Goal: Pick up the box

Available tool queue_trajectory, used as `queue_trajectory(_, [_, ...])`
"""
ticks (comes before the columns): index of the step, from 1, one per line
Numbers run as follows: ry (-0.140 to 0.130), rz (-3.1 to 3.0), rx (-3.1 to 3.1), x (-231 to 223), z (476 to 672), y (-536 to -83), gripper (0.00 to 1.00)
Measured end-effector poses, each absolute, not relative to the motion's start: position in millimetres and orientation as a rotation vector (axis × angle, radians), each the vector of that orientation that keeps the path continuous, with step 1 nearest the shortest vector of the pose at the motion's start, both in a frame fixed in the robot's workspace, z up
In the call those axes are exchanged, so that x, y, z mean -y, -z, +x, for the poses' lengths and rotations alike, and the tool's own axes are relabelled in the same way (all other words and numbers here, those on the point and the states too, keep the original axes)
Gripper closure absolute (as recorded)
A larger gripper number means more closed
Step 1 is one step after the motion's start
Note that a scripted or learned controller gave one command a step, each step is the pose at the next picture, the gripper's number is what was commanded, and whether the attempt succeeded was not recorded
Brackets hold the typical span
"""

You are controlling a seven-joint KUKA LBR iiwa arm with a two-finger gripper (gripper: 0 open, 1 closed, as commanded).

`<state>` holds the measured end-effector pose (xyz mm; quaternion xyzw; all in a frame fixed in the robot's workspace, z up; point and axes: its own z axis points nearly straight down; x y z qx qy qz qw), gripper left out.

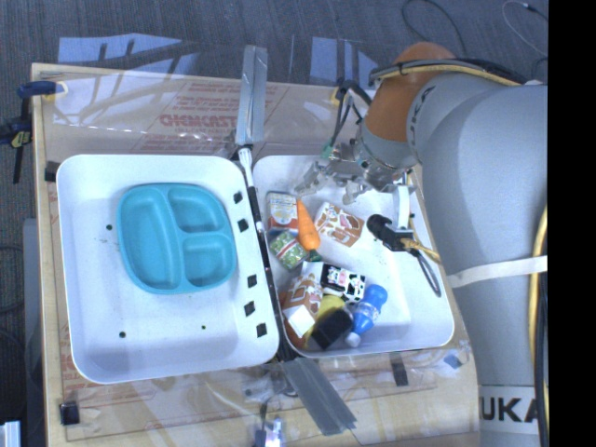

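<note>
My gripper [337, 181] hangs over the far end of the right bin [430, 317], with nothing visibly between its fingers. Just in front of it lies a small white and brown box [339, 224], tilted, close to the gripper but apart from it. An orange carrot [306, 228] lies to the left of that box. Another printed box [281, 207] sits against the bin's left wall. A black and white box [341, 281] lies nearer the front.
The right bin also holds a green packet [288, 250], a brown carton [302, 298], a black item [328, 330] and a blue-capped bottle [367, 307] at its front. In the left bin [88, 333] lies a blue divided plate [178, 237]. The arm covers the bench's right side.
</note>
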<state>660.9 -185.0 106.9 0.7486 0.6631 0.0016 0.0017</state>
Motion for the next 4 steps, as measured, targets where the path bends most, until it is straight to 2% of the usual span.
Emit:
queue_trajectory(1, [0.004, 2.432, -1.978, 135, 592.8, -95, 0.0])
queue_trajectory(2, [0.001, 2.411, -2.01, 127, 657.0, -94, 0.0])
queue_trajectory(3, [0.003, 2.407, -2.023, 124, 656.9, -103, 1.0])
queue_trajectory(4, [0.004, 2.491, -1.92, 128, 656.6, -95, 1.0])
